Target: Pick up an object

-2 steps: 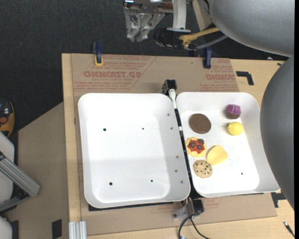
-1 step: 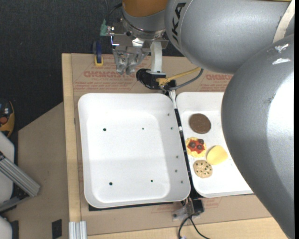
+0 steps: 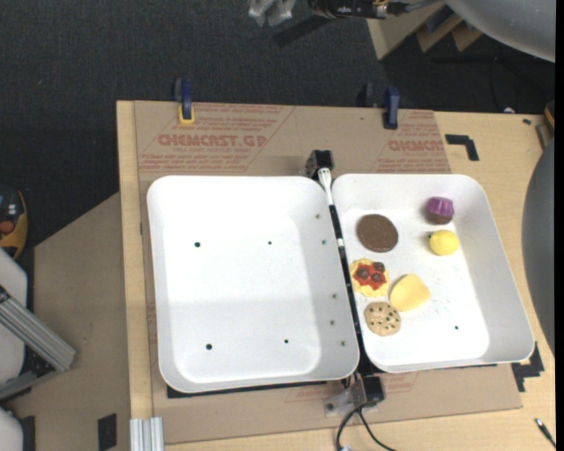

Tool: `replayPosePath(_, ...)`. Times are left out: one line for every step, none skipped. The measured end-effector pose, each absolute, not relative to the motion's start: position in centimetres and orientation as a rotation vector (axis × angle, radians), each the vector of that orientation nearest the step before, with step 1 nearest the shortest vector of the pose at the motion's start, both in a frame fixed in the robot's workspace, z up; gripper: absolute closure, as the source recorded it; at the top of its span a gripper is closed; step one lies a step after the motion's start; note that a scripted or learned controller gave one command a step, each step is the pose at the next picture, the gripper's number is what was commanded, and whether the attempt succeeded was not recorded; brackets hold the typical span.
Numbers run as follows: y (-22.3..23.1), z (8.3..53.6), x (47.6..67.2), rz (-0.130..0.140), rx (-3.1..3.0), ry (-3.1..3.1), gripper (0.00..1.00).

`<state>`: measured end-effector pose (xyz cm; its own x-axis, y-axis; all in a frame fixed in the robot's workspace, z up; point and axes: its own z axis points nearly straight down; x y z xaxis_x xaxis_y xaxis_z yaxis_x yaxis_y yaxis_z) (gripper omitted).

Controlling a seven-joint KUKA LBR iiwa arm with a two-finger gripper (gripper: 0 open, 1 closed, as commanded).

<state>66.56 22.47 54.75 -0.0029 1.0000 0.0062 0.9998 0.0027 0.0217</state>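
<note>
1. Because the six small things all lie in the right bin (image 3: 493, 264), several close together, a reach could close on two at once or knock one aside. The spotted biscuit (image 3: 382, 318), the yellow wedge (image 3: 409, 292) and the red-topped piece (image 3: 368, 276) sit near the bin's left edge and touch or nearly touch.
2. Since the brown disc (image 3: 377, 232), the biscuit and the red-topped piece look flat, I judge they offer little to grip and may slip out.
3. While the purple lump (image 3: 439, 209) and the yellow ball (image 3: 443, 242) lie towards the bin's far right corner with more room around them, both look rounded and could roll off when touched.
4. As the flat pieces lie just beside the bin's left wall and the black clip (image 3: 319, 164) at the seam with the left bin (image 3: 176, 264), a descent there risks striking the rim.
5. If the blurred grey shape at the top edge, beyond the counter (image 3: 291, 132), is the gripper (image 3: 271, 11), it is well apart from everything; I cannot tell whether it is released or clenched, and nothing is seen in it.
</note>
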Motion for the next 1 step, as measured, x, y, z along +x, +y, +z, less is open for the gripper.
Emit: replayPosePath(22.39,37.05,64.17,-0.027,2.23,2.226,1.0)
